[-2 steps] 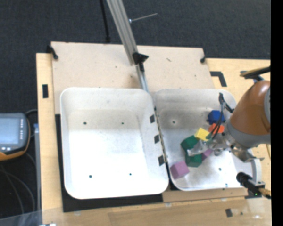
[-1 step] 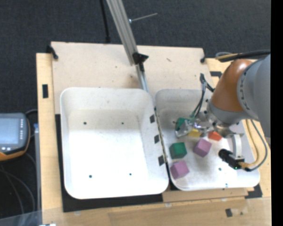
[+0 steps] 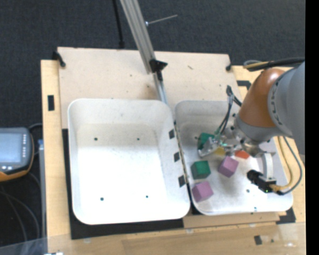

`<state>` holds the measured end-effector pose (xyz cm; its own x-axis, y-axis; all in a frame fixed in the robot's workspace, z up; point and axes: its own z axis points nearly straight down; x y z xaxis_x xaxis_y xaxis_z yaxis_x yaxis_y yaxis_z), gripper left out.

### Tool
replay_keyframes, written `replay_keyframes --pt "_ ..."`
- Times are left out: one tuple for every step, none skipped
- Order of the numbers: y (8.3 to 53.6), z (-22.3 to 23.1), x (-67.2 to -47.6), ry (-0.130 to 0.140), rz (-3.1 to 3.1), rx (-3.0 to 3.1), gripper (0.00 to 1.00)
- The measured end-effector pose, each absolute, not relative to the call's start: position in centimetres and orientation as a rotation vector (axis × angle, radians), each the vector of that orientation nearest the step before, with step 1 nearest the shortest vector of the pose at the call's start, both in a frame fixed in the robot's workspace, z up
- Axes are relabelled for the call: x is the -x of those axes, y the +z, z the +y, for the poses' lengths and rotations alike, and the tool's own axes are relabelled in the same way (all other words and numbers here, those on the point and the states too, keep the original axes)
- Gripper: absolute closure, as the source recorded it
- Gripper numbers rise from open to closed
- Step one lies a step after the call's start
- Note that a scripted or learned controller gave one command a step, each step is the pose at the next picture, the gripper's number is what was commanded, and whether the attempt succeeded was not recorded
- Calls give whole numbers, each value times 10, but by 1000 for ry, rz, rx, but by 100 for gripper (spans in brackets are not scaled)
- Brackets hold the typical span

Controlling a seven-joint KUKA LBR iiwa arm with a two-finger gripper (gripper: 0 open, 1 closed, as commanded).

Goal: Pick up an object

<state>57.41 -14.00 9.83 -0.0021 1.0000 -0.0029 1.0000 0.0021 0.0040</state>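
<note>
Purple comes first from my remote station: one purple cube (image 3: pixel 202 190) lies nearest in the right bin (image 3: pixel 239 209), a second purple cube (image 3: pixel 228 167) just beyond it, beside a green cube (image 3: pixel 201 169). Farther back, the gripper (image 3: pixel 208 146) sits low among small green and yellow pieces. I cannot tell its state. The left bin (image 3: pixel 122 158) lies alongside.

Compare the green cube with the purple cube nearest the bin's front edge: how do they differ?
The green foam cube is green; the purple foam cube nearest the front edge is pale purple. The green cube lies farther from that edge and closer to the claw; the purple one sits just in front of it. Both are small blocks of similar size, resting free on the floor of the right white bin.
</note>
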Motion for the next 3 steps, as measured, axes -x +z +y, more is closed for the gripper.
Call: replay_keyframes --pt "98 -87 -535 3 2225 -2213 0" --pt "109 -90 -537 7 2215 -2220 100" --pt "119 -91 -537 10 2209 -2222 100"
